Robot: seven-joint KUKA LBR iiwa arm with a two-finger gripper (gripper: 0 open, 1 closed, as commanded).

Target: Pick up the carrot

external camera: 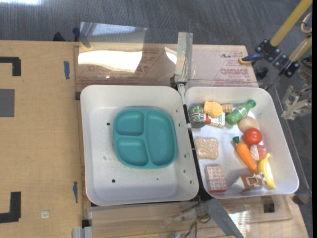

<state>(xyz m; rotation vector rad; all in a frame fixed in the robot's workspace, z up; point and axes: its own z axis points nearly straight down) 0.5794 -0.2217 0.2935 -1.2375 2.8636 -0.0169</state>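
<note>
The carrot (244, 154) is orange with a green top. It lies slanted in the right bin (280, 128), its green end toward the upper left. A red tomato (252, 136) sits just above it and a yellow banana (267, 171) lies just to its right.
The right bin also holds a green bottle (239, 113), a small can (196, 115), a cheese wedge (213, 107), a cracker (206, 148), a pink wafer block (215, 177) and a small carton (252, 181). The left bin (94, 108) holds a teal divided plate (145, 137).
</note>
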